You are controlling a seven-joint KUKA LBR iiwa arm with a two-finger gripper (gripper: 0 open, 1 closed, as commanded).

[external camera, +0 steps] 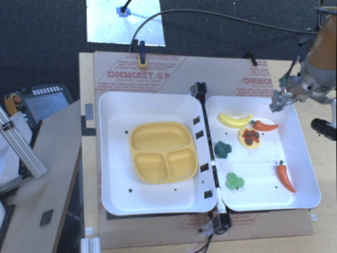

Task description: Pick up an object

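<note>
The right bin (305, 157) holds a yellow banana (235, 120), a small red chili (265, 125), a toy pizza slice (249, 137), a dark green broccoli (222, 149), a light green leafy piece (235, 182) and an orange carrot (285, 176). My gripper (278, 102) hangs over the bin's back right corner, right of the banana and above the chili. Nothing shows between its tips.
In the left bin (113, 157) sits a yellow three-compartment tray (161, 152). A black clip divider (206, 141) runs between the bins. A teach pendant (45, 101) and a metal rail (21, 146) lie on the left table. Cables cross the back.
</note>
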